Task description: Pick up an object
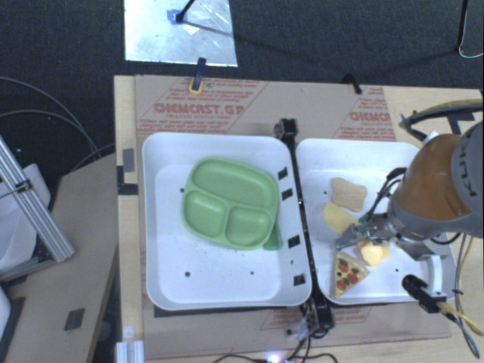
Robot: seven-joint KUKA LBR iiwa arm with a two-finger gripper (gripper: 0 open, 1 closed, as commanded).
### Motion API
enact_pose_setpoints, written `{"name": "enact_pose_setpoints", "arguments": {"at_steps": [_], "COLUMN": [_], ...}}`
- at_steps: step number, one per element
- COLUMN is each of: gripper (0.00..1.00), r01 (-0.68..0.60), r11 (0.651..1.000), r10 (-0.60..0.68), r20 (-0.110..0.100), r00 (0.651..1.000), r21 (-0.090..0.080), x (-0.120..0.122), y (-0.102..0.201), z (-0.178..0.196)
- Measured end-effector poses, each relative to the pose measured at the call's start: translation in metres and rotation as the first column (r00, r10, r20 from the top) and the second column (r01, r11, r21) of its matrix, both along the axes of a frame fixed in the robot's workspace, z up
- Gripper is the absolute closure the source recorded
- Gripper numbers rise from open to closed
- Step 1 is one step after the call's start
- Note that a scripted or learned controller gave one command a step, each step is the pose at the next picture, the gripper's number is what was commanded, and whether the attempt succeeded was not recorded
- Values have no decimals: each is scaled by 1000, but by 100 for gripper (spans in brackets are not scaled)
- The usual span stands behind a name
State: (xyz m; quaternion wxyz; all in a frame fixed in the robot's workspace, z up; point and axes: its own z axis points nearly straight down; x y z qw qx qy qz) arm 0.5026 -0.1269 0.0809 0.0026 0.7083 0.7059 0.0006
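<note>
The arm, closest to the lens, fills the right edge of the frame, its grey body and broad orange band bulging over the right-hand bin. From that band the wrist points down and to the left, ending in the gripper low over the middle of this bin. Its metal tip sits among the toy foods, touching or just above a small yellow piece; whether the fingers are spread or closed, or have hold of anything, cannot be told from this angle. Just to the upper left of the tip lies a rounder yellow piece, and above that a tan slice like bread. Below the tip, toward the bin's lower edge, rests a pizza wedge with red dots. A black part of the arm's fittings juts out at the lower right near the bin's corner. In the left-hand bin, centre of the frame, a green divided tray lies flat, slightly turned, well apart from the arm.
</note>
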Motion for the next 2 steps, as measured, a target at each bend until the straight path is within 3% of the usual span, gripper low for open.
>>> {"name": "enact_pose_setpoints", "arguments": {"at_steps": [1, 2], "gripper": [0, 0], "r01": [-14, 1], "r11": [1000, 1000], "r10": [14, -1], "r20": [8, -2], "r00": [1000, 1000], "r21": [2, 0], "x": [103, 37], "y": [34, -19], "z": [13, 5]}}
